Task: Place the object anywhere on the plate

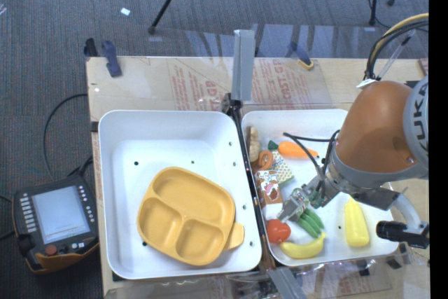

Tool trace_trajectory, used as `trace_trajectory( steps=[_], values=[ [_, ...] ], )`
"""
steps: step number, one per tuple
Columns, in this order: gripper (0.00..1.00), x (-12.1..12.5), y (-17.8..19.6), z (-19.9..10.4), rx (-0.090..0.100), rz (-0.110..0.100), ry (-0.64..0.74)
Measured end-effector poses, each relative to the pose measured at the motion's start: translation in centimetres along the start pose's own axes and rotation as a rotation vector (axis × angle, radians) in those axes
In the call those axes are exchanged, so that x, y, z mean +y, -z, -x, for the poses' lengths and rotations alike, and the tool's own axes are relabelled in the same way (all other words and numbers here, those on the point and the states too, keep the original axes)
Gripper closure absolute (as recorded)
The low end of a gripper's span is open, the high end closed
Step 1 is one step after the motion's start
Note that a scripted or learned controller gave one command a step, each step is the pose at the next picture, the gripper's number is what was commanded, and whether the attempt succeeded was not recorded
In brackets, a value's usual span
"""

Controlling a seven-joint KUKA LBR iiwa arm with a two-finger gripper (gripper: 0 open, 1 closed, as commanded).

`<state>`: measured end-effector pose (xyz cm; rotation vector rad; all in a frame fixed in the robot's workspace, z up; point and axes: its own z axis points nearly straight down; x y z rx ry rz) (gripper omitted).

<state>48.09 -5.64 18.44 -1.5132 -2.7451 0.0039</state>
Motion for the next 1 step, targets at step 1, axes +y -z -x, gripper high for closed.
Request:
trace_trajectory(
  steps=[1],
  values=[
    [0.00,0.00,0.00,0.00,0.000,0.000,0.000]
  ],
)
